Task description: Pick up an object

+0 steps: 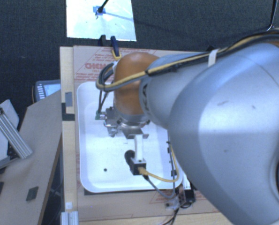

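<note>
1. Arm (pixel 223 125): grey, comes in from the right, v. close to cam, covers most of the right half of the view.
2. Orange band (pixel 130 83) sits above the wrist, over the back part of the left bin (pixel 90 139).
3. Gripper (pixel 126 128) hangs below the band, pointing down into the bin, approx over mid-floor. It's seen from above, so the wrist body hides its tip.
4. Gripper state: can't tell, open vs closed isn't visible from this angle. Also can't tell whether it holds or touches anything.
5. Speck (pixel 105 169): tiny dark spot on the bin floor, toward the front-left corner, apart from the gripper. Too small to say what it is.
6. Bin: white, shallow, rounded corners, resting on a brown board (pixel 90 60) w/ red print.
7. Beyond the board: a white sheet (pixel 100 13) on a dark surface.
8. Left of the bin: tan bench (pixel 41 139), a metal rail (pixel 8 125) lying at a slant, and a small screen (pixel 45 89) near the back.
</note>
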Controlling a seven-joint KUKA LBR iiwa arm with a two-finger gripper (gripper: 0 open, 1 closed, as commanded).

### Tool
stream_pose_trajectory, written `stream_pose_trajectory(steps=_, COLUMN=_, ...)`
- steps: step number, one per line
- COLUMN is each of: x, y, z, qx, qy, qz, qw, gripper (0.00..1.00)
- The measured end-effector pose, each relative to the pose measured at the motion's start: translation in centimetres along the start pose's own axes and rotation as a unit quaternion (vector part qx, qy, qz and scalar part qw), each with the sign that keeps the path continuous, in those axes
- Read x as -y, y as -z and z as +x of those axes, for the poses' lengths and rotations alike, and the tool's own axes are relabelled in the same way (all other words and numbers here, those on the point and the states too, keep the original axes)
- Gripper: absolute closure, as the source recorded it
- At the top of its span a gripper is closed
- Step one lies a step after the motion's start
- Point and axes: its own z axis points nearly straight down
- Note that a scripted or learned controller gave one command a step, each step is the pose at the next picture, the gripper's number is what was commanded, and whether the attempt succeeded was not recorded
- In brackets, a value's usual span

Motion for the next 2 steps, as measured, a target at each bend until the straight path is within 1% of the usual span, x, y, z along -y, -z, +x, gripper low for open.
stream_pose_trajectory(steps=1, x=-0.1, y=1.0, z=0.0, qx=0.0, qy=-0.001, qz=0.0, qw=1.0, gripper=1.0)
stream_pose_trajectory(steps=2, x=6.2, y=18.2, z=-1.8, qx=-0.003, qy=0.003, qz=-0.007, qw=1.0, gripper=1.0)
